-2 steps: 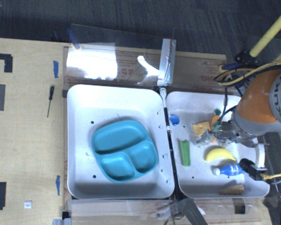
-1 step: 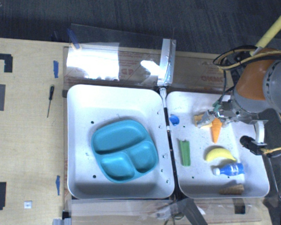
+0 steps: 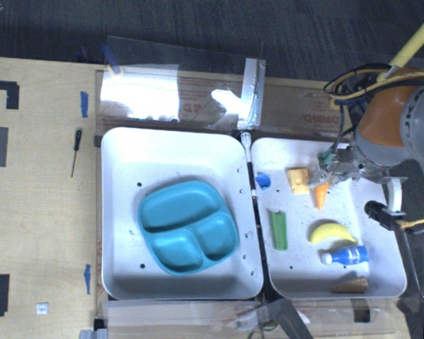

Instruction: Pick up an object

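One blue tray point(image 3: 188, 226) sits in the left bin point(image 3: 121, 153). The right bin point(image 3: 390, 281) holds six small things; the claw point(image 3: 330, 171) hovers over one orange carrot point(image 3: 320, 194) near its far edge, grip unclear.

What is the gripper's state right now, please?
Gripper: cannot be told; it sits over the right bin beside the orange piece.

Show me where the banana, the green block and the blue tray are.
banana point(image 3: 331, 232), camera view, middle of its curve.
green block point(image 3: 279, 229), camera view, its centre.
blue tray point(image 3: 188, 226), camera view, central divider.
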`<act>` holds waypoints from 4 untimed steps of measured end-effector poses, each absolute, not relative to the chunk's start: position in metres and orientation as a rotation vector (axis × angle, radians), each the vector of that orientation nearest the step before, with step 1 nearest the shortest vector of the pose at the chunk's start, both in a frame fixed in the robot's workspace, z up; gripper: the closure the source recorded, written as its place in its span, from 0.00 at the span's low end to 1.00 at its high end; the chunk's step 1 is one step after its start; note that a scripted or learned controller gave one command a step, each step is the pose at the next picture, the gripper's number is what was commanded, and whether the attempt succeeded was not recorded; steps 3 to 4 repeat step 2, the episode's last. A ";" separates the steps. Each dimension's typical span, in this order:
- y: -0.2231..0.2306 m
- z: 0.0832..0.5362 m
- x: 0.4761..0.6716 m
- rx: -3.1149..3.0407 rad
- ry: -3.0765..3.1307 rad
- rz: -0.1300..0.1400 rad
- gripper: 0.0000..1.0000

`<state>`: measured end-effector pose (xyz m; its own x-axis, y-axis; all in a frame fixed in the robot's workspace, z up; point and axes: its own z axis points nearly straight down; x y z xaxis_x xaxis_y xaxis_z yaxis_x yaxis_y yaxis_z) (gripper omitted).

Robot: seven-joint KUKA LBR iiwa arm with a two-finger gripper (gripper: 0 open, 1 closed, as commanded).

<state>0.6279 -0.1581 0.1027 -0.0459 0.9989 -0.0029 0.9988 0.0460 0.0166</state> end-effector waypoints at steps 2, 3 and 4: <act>-0.044 0.189 0.647 2.408 2.010 0.013 1.00; -0.044 0.189 0.647 2.408 2.010 0.013 1.00; -0.044 0.189 0.647 2.408 2.010 0.013 1.00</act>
